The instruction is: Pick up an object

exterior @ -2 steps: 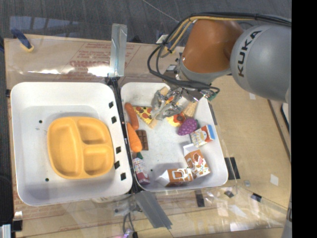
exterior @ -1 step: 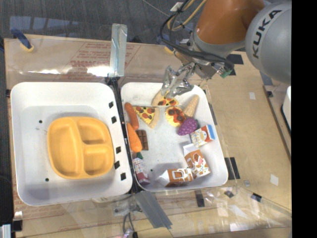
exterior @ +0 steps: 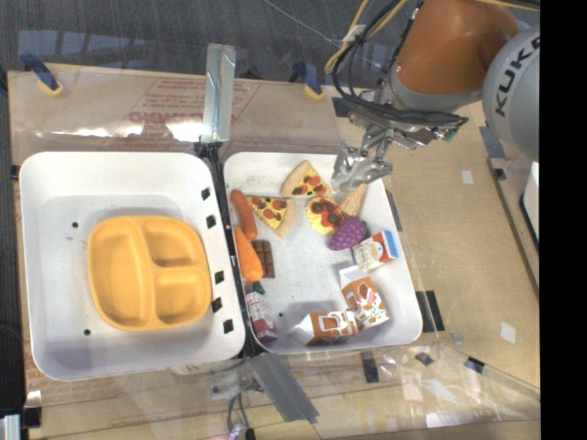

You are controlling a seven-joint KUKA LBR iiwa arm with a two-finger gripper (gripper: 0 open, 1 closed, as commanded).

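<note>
Over the right bin (exterior: 404, 324) hangs the gripper (exterior: 359, 174) (fingers' spread unclear), touching an ice-cream cone (exterior: 352, 198); grapes (exterior: 348, 234) beside it.

Two bins sit side by side on the worktop (exterior: 459, 236). The left bin (exterior: 55, 337) contains a divided tray (exterior: 147, 270). The right bin (exterior: 303, 287) contains toy food: pizza slices (exterior: 271, 213) far, grapes (exterior: 348, 234) right of centre, a carrot (exterior: 248, 257) left, cartons (exterior: 365, 302) near. The claw (exterior: 359, 170) hangs over the right bin's far right corner.
</note>
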